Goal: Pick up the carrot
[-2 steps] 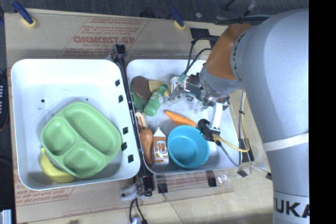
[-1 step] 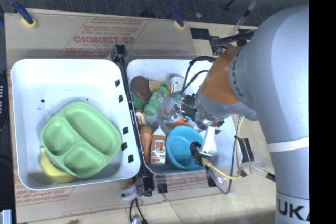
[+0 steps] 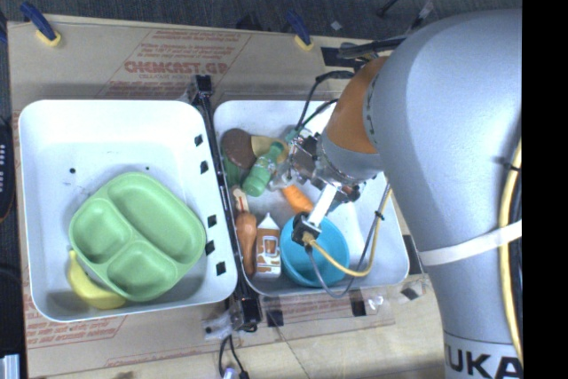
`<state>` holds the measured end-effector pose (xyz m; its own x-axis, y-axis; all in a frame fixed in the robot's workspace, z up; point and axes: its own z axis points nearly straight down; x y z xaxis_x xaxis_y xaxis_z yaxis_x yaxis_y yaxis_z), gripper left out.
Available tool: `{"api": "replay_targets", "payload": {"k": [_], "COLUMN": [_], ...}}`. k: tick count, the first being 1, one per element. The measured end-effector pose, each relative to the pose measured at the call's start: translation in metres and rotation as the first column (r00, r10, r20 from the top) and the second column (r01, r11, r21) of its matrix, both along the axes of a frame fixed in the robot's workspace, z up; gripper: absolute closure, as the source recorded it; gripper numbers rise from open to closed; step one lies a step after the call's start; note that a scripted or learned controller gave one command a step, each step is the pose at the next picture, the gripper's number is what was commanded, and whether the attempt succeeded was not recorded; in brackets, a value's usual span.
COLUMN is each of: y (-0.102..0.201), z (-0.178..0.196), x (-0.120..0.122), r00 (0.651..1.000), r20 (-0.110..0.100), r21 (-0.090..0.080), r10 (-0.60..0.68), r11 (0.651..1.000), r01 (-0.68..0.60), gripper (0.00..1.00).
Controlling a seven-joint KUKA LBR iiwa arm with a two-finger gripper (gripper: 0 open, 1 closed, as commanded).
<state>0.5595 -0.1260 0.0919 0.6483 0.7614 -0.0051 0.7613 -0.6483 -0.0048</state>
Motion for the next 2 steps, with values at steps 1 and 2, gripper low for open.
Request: {"api": "replay_targets", "payload": {"k": [1, 2], "y": [0.001, 0.029], "z": [0.009, 0.050], "x": [-0.001, -0.003], "r00": [1.000, 0.979], "r20": [-0.008, 0.003], "r21": [0.007, 0.002], "r10": [0.008, 0.203], "r11": [1.000, 0.979], "r01": [-0.008, -0.203], "gripper": [1.00, 1.00]}}
